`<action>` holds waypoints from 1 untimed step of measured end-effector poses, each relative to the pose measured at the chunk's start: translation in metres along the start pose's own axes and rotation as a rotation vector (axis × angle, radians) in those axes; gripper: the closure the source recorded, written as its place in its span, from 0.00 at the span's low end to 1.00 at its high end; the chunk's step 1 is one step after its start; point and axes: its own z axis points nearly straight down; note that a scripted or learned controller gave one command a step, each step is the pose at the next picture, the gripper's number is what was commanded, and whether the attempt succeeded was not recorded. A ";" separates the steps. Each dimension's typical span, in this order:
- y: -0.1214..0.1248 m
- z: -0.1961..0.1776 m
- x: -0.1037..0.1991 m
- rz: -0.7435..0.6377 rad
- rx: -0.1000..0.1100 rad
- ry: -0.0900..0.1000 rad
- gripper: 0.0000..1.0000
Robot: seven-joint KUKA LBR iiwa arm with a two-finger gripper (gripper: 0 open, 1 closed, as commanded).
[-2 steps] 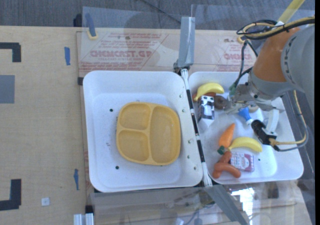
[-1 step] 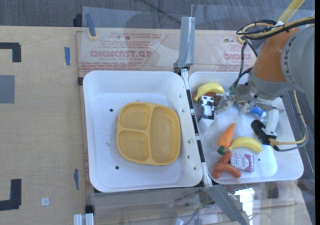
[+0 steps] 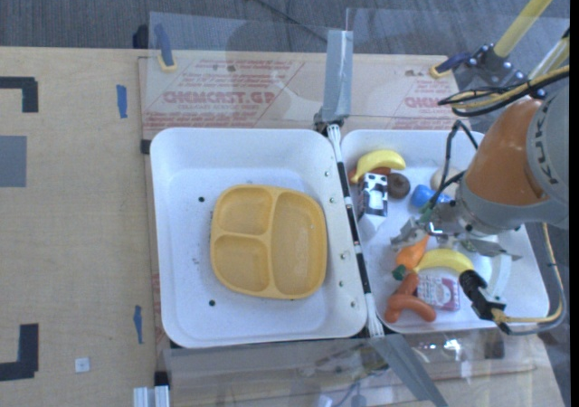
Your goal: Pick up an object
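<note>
Arm: since the clutter sits in the right bin (image 3: 534, 301), it hangs low there.
Gripper (image 3: 432, 231): whether it grips anything, I cannot tell.
Likely target: banana (image 3: 445, 260), just beside the gripper.
Axis: long axis runs left-right, curving downward at the ends.
Left bin (image 3: 172, 242): 1 yellow tray (image 3: 269, 241).

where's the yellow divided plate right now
The yellow divided plate lies in the middle of the left bin in the camera view, across the divider from the right bin with the toy food, away from the gripper.
</note>
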 end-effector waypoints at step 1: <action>0.001 -0.010 -0.003 0.004 -0.004 -0.004 1.00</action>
